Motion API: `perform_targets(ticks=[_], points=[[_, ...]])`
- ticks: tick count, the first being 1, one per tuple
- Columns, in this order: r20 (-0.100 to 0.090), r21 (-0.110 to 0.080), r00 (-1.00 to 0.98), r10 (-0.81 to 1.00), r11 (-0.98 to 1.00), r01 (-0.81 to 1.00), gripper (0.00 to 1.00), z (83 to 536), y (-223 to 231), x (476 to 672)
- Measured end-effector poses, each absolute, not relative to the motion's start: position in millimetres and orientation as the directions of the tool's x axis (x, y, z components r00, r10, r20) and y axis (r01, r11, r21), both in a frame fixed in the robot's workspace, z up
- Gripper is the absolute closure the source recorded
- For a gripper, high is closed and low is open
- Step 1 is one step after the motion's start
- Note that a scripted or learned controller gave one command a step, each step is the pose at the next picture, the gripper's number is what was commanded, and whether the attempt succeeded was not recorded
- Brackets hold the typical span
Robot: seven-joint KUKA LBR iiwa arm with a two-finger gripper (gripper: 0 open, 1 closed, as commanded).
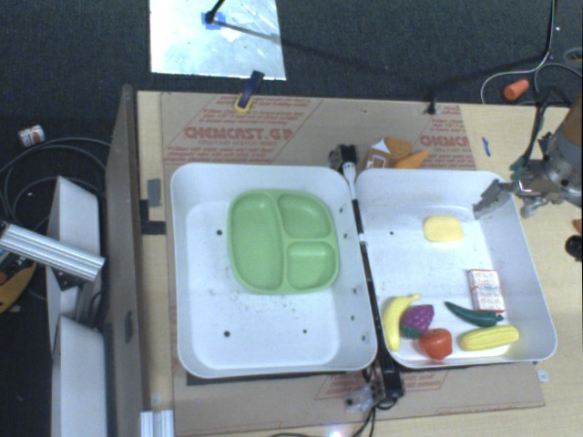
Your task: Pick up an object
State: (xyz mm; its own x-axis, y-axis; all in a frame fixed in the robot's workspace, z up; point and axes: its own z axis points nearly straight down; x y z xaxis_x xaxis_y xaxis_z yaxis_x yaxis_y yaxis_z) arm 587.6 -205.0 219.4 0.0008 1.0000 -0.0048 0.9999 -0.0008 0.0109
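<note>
1. The left bin [196, 335] carries a green divided plate [282, 242] lying flat near its middle, well apart from everything else (too broad, I'd judge, for an easy pinch).
2. The right bin [533, 271] holds the likelier targets. Most are bunched along its near edge.
3. In that bunch: a banana [394, 319] touching a purple grape cluster [418, 317], a red tomato [436, 343] just beside them, a corn cob [488, 338] and a dark green pepper [474, 314] above it.
4. A small red-and-white box [485, 289] sits just above the pepper.
5. A pale yellow lump [444, 228] lies alone, with bare floor around it; I'd call it the simplest pick.
6. The gripper [487, 200] hangs over the bin's far right corner, near that lump, carrying nothing; whether it is spread or pressed together I cannot tell.
</note>
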Motion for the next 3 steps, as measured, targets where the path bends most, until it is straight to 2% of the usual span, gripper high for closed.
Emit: perform_targets(ticks=[1,2,3], points=[[0.000,0.005,-0.009,1.000,0.009,1.000,0.00,185.6,-170.1,636.1],[0.001,-0.004,0.000,1.000,0.000,1.000,0.00,92.6,-183.8,629.6],[-0.003,0.010,-0.003,1.000,0.003,1.000,0.00,176.9,-192.4,638.7]])
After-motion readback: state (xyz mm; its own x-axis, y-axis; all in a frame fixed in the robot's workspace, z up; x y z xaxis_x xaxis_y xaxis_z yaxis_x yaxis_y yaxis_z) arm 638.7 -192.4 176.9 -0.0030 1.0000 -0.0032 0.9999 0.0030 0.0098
